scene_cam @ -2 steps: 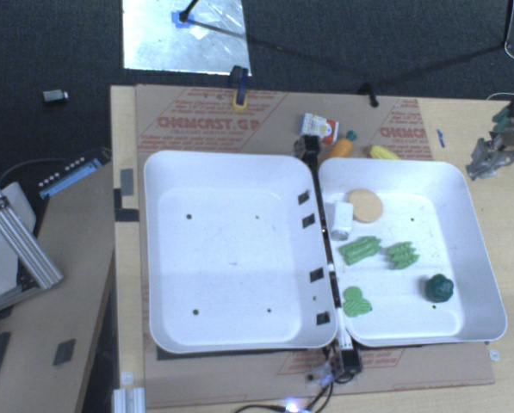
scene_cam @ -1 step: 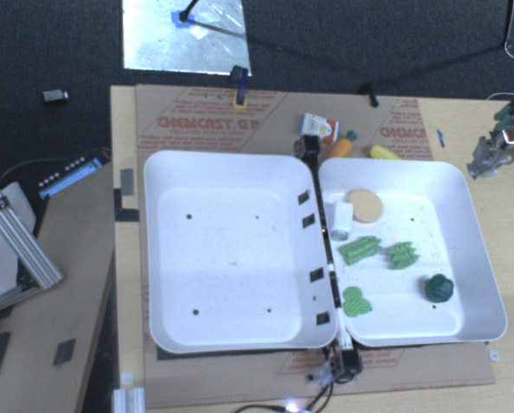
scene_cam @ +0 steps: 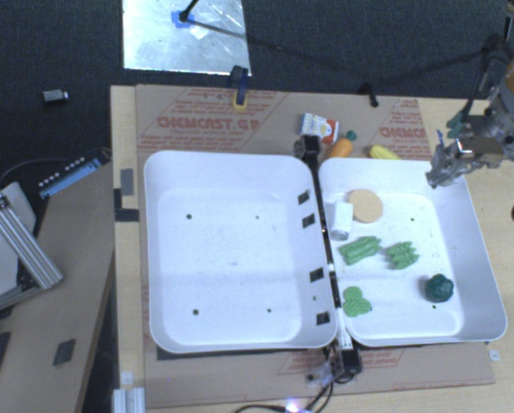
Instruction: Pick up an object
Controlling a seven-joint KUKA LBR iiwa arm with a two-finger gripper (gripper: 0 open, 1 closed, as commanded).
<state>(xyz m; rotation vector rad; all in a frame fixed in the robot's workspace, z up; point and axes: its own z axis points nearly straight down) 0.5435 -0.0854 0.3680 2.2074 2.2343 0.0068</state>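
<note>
The right bin (scene_cam: 472, 231) holds a tan round disc (scene_cam: 365, 206), a small white block (scene_cam: 341, 220), a green ridged piece (scene_cam: 360, 249), a green leafy piece (scene_cam: 401, 254), a green round piece (scene_cam: 356, 302) and a dark teal lump (scene_cam: 439, 288). My gripper (scene_cam: 441, 172) hangs over the bin's far right corner, above and apart from all of these. I see nothing in it.
The left bin (scene_cam: 166, 196) lies beside the right one, joined by a black clipped divider (scene_cam: 324, 231). Behind the bins rest an orange piece (scene_cam: 339, 149), a yellow piece (scene_cam: 382, 153) and a small white packet (scene_cam: 315, 126). A foil sheet (scene_cam: 184, 24) lies at the back.
</note>
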